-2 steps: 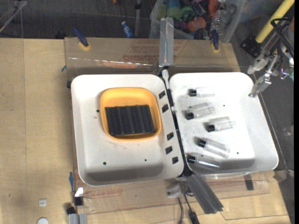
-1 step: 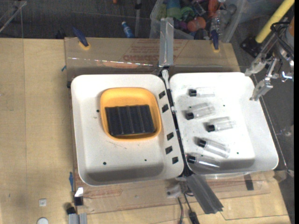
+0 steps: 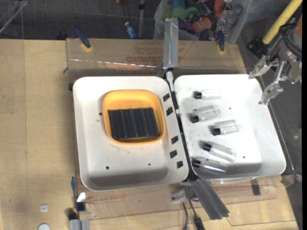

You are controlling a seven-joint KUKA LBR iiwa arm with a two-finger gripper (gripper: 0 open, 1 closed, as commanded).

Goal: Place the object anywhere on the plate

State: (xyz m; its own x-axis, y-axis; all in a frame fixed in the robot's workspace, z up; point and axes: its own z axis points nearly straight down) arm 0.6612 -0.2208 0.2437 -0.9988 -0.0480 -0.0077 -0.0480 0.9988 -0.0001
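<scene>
Though near, vials (image 3: 214,128) left of claw (image 3: 271,80)

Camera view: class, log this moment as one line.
tool: above right bin's far right corner | vials: five, in right bin | plate: left bin, holds black ridged block

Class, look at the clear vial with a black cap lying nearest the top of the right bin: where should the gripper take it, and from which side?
Grip the topmost vial mid-body, coming straight down, fingers closing across its narrow width. It lies flat, cap left, apart from the other vials.
</scene>
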